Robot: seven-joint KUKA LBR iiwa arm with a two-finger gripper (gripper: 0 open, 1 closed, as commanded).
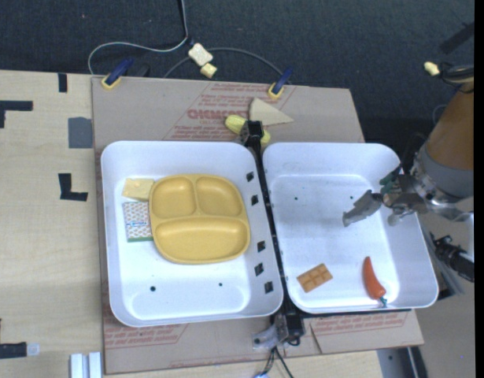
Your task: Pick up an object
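The task was judged to be at an early stage: nothing was seen between the fingers, and every candidate object lay on a bin floor. The gripper (369, 208) was seen over the right bin (324, 160), toward its right wall, reached in from the right. Its jaws appeared parted, one finger (360, 209) extended leftward and the other nearer the wrist, with only bare white floor beneath; whether the floor was touched could not be told. In the near part of the same bin, a small tan waffle-like block (314, 276) and, to its right, an orange-red carrot-like piece (373, 279) were left ungrasped, both apart from the gripper. In the left bin (179, 309), a yellow divided plate (200, 218) was shown, with a pale yellow piece (137, 188) and a patterned card (136, 220) just beside its left edge. A descent, a closure and a lift were judged to remain.
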